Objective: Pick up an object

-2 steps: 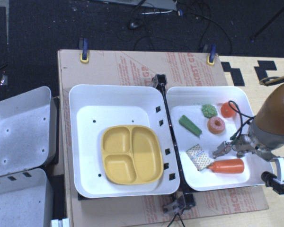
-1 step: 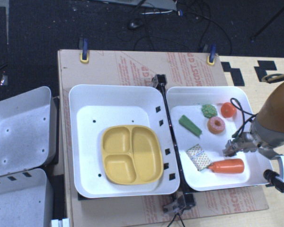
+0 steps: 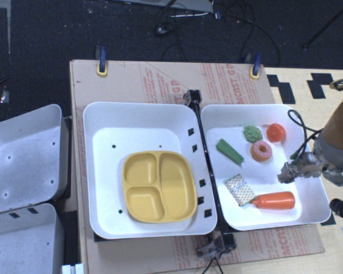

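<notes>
The hand hovers low in the right bin, just above the carrot, probably lining up a grab; its grip I cannot tell from here.

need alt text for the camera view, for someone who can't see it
A robot gripper hovers over the right bin, above an orange carrot, near a donut, tomato and green pepper. The left bin holds a yellow divided tray.
</notes>
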`<move>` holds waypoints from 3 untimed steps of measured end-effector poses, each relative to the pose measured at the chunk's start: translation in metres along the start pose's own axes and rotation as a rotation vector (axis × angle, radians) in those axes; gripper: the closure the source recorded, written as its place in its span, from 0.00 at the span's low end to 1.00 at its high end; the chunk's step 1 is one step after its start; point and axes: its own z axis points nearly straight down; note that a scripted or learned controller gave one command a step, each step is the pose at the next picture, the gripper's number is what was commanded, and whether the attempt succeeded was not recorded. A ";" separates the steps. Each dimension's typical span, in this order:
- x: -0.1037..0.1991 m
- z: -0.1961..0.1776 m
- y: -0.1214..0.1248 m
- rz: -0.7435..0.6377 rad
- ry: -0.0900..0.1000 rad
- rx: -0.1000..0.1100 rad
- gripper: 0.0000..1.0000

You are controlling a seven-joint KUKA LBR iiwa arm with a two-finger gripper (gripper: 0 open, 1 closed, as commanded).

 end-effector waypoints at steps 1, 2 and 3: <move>-0.002 -0.043 0.004 -0.004 -0.001 -0.002 1.00; -0.003 -0.107 0.005 -0.004 -0.001 -0.004 1.00; 0.047 -0.113 0.030 -0.008 0.003 0.001 1.00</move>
